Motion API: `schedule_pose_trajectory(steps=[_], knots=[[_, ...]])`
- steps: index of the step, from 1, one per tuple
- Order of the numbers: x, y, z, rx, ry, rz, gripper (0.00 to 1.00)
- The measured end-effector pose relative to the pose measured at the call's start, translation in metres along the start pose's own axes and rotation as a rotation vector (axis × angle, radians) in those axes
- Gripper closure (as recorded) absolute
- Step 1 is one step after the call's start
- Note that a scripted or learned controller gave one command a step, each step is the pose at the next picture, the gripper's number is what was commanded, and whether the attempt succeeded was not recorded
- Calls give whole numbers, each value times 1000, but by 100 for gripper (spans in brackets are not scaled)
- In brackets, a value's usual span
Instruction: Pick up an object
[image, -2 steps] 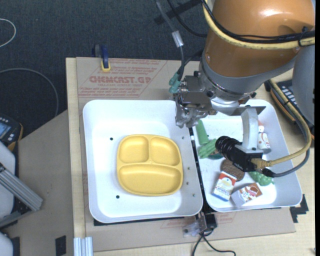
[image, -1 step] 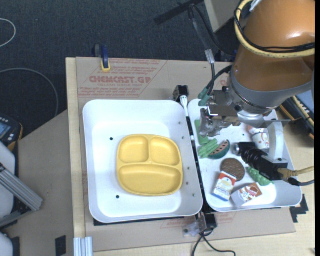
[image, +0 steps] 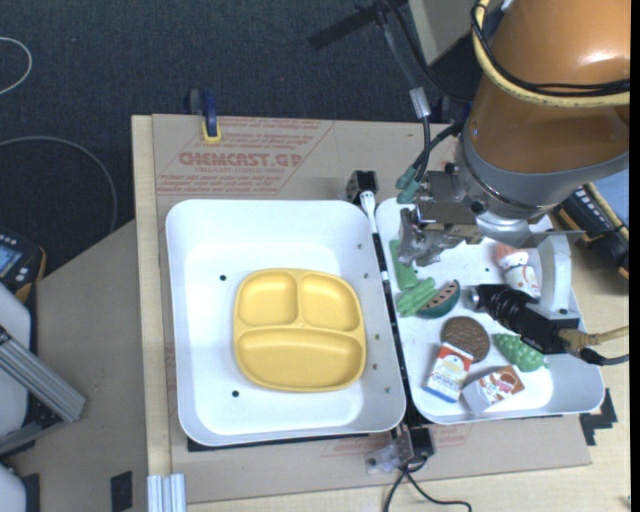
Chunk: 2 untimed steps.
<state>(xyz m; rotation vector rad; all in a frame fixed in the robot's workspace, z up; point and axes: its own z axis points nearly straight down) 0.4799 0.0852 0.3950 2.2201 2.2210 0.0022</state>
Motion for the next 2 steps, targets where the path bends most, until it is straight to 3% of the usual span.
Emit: schedule_pose_trajectory(steps=[1, 2], knots=[[14, -1, 53, 9, -1, 0, 100], [5, 1, -85, -16, 4, 0, 100]])
